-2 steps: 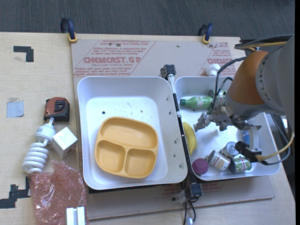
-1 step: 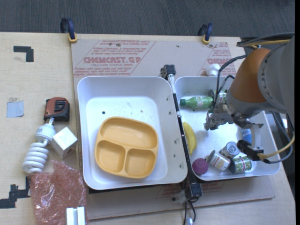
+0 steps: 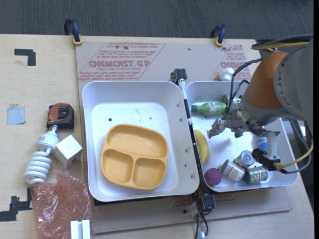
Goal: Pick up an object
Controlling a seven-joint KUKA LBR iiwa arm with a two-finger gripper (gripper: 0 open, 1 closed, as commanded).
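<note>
Seen from above at a slant: two shallow white bins side by side on a pale counter [image 3: 40, 44], left bin [image 3: 94, 148] at frame centre, right bin [image 3: 289, 180] at centre right, their inner walls touching along a shared edge. In the left bin, a yellow compartment tray [image 3: 133, 156] lying flat, with bare white floor above it toward the upper rim. In the right bin, more crowding: green bottle [image 3: 209, 108] on its side near the upper left corner, banana [image 3: 202, 146] along the left wall, purple ball [image 3: 213, 176] at lower left, white can [image 3: 233, 171] just beside it, green can [image 3: 256, 175] further right, another round can top [image 3: 246, 158] just above those two. Open floor left mainly in the middle of that bin, below the bottle and right of the banana.

Reaching in from the right edge of the frame, the grey arm [image 3: 294, 83] with orange band, wrist over the right bin's upper half. Pincer [image 3: 218, 128] hanging over that open middle, below the green bottle and just right of the banana, above the cans. Nothing seen between its tips; how far apart the tips stand too blurred to tell.

Right wall of the right bin largely hidden under arm and cables. On the counter at lower left, a spiral bulb [image 3: 40, 158], white cube [image 3: 69, 148], tape measure [image 3: 61, 116] and pinkish bag [image 3: 60, 203], cut off at the lower edge
</note>
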